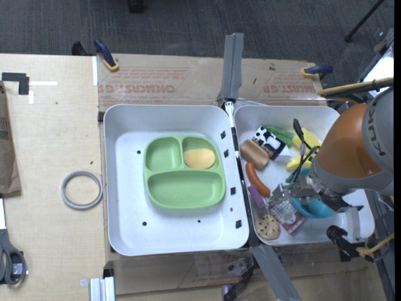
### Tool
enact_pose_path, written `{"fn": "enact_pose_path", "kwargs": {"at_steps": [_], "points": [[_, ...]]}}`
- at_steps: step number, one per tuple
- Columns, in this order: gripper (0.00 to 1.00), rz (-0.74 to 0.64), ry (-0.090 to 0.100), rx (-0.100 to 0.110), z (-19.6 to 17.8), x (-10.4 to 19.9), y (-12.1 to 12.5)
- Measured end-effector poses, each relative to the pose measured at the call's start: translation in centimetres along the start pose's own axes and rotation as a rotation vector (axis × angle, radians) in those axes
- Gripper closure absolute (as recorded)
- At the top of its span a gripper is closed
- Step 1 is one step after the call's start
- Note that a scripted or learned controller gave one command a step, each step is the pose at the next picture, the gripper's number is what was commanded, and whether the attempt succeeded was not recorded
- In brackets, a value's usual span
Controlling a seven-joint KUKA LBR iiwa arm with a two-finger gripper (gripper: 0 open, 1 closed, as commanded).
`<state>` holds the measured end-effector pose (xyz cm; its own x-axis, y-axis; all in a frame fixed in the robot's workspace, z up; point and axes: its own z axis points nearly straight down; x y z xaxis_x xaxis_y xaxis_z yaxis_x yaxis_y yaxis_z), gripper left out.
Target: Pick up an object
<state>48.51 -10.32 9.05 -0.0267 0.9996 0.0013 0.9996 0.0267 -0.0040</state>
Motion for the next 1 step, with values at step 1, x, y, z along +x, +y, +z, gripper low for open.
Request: {"fn": "enact_pose_path", "kwargs": {"at_steps": [1], "points": [[0.00,-0.043,-0.002,-0.003,-6.94,-3.24,-0.71]]}}
